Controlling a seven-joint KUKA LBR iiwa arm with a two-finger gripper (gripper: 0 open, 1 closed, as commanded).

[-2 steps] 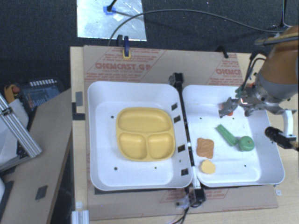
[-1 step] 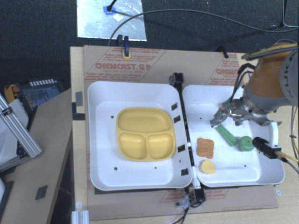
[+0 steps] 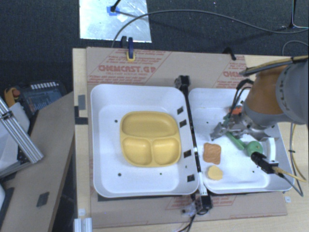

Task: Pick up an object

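Bench (image 3: 159, 62): cardboard sheet under two glossy white bins.
Left bin (image 3: 104, 129): we found a yellow three-compartment tray (image 3: 147, 138).
Right bin (image 3: 231, 178): brown patty (image 3: 212, 152), yellow disc (image 3: 215, 173), green tool (image 3: 246, 145).
Gripper (image 3: 223, 129): low beside green tool; grip state we could not tell.

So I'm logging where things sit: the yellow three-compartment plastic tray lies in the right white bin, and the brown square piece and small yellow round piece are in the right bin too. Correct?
Not quite. The camera view shows the yellow three-compartment plastic tray in the left white bin, not the right. The brown square piece and small yellow round piece do lie in the right white bin.
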